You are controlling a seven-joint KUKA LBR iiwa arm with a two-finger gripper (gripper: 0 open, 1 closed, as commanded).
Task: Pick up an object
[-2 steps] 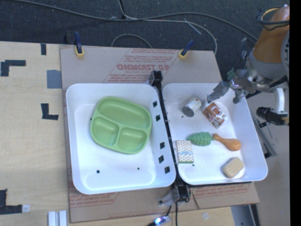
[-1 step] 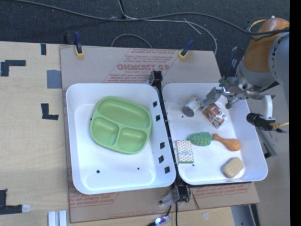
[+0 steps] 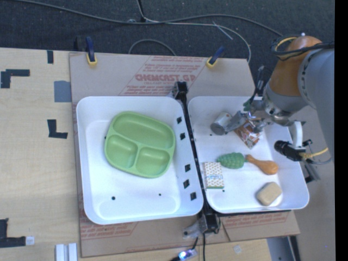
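Observation:
My gripper (image 3: 231, 123) reaches into the right bin (image 3: 296, 203) from the right and sits low over its upper middle. A small crumpled brown and white packet (image 3: 250, 138) lies right under and beside it, and I cannot tell whether they touch. Closer to the front, a green brush with an orange handle (image 3: 234, 160) lies flat. A small white and green box (image 3: 213, 175) rests near the bin's left wall. A tan block (image 3: 269, 193) sits at the front right corner.
The left bin (image 3: 92, 200) holds a green divided plate (image 3: 140, 144) in its upper half. A black divider (image 3: 188, 145) runs between the two bins. The grey arm with its orange band (image 3: 291, 64) stands over the right bin's far right side.

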